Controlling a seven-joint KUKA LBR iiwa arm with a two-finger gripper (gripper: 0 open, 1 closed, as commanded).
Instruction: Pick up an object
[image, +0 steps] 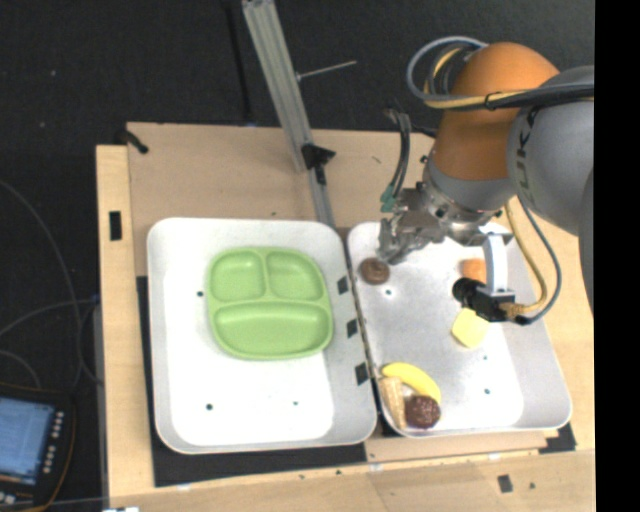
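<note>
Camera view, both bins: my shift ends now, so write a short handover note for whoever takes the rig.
Gripper: low over the right bin's far-left corner, just above a small brown round object; whether it grips anything can't be told.
Right bin also holds: yellow wedge, orange piece partly behind the arm, banana and dark round item at the near edge.
Left bin: green divided plate.
Done: nothing visibly lifted.
Left: grasp and raise one object, likely the brown one.
</note>
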